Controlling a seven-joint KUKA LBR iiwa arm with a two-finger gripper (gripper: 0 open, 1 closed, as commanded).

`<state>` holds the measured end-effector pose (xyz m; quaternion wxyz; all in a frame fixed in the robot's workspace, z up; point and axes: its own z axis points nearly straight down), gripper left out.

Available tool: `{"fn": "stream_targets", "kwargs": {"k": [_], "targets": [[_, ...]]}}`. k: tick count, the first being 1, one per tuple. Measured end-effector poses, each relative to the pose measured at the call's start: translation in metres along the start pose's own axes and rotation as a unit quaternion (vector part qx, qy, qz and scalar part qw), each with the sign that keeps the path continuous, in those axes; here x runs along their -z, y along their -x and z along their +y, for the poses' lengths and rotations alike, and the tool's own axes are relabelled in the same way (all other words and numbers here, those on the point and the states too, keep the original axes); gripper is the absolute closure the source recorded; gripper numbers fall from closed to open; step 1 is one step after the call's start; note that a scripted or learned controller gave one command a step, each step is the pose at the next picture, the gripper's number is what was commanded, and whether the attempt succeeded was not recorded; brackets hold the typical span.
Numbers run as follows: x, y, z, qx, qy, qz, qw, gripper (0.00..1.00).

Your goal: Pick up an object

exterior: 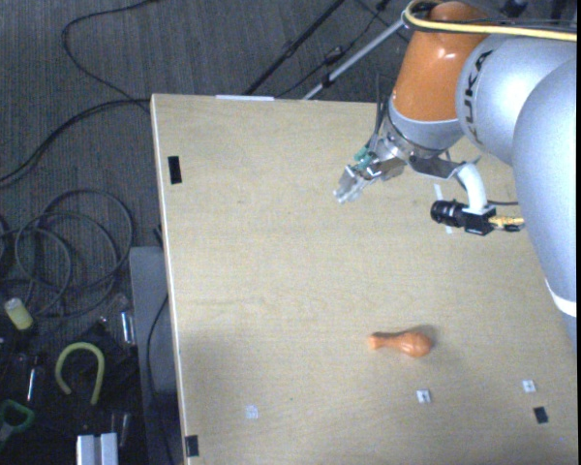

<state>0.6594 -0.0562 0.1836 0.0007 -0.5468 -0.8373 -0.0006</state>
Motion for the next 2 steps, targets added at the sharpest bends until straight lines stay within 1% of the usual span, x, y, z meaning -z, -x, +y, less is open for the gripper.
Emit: {"fn": "stream_targets", "kwargs": {"k": [1,2], "targets": [[0.000,0.000,0.000,0.000,0.000,0.000,1.0000,0.00],[-0.100,0.048,-0.012,0.107,-0.001,-0.001,0.9943,0.00]]}}
